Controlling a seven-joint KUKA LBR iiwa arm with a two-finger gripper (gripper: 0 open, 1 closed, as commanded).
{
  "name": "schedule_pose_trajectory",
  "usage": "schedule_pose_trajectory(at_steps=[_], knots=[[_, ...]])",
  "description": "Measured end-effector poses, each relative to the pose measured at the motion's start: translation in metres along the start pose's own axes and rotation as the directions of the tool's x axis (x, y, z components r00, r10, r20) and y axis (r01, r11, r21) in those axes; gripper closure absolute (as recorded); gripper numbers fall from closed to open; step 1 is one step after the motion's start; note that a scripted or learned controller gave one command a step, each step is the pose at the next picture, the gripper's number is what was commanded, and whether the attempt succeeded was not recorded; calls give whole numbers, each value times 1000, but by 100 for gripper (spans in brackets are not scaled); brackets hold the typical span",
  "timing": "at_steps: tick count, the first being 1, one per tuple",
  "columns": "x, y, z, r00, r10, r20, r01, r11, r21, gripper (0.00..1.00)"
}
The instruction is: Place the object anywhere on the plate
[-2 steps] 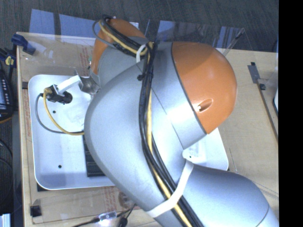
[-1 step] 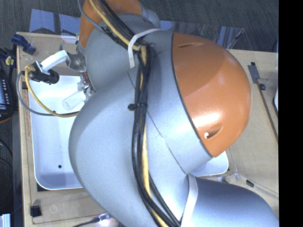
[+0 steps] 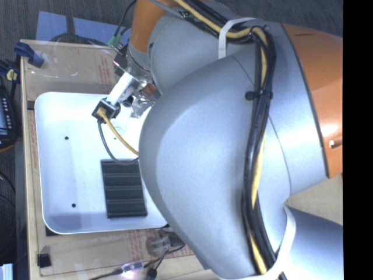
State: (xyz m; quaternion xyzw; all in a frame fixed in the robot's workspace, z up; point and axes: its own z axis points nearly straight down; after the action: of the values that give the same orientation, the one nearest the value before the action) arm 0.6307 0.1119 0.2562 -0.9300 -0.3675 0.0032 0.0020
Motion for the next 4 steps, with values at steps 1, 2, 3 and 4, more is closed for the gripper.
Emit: schedule_pose_trajectory(at_steps=[1,2,3,4], knots=[[32,-5,5,954,-301,-1,301,954,-1,100],[85,-56,80,965,-261,3,261,965,1,100],[53,-44,11,914,-406,-2,406,914,-3,100],[89,-59,-35,657,-754,1,754,657,-6,100]])
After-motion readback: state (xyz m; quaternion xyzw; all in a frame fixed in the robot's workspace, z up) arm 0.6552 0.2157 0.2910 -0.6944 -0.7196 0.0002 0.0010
